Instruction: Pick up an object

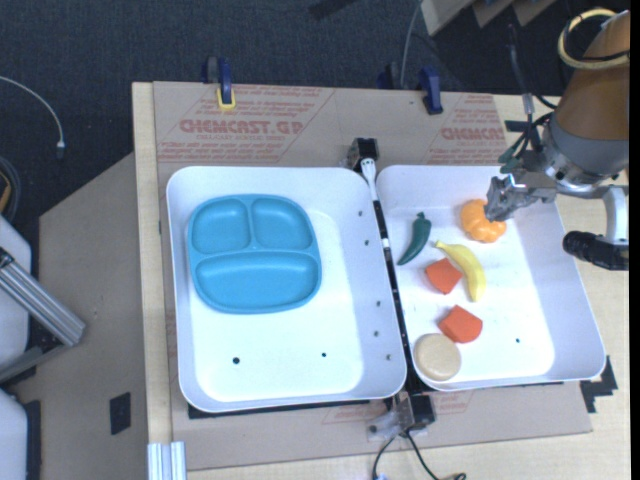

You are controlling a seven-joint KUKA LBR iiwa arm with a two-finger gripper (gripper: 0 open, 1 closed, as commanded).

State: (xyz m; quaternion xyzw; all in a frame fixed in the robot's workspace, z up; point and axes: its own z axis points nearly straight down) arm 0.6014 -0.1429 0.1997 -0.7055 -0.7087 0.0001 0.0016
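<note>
- The claw (503,200) sits low over an orange fruit (482,223), covering its upper right edge.
- I cannot tell its grip state.

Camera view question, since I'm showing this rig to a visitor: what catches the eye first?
A bright blue three-compartment plastic plate lies alone in the left white bin. In the right white bin, the grey gripper sits at an orange toy fruit, near a yellow toy banana.

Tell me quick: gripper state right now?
Gripper: low in the right bin, over the orange fruit; open or closed cannot be told.
</note>
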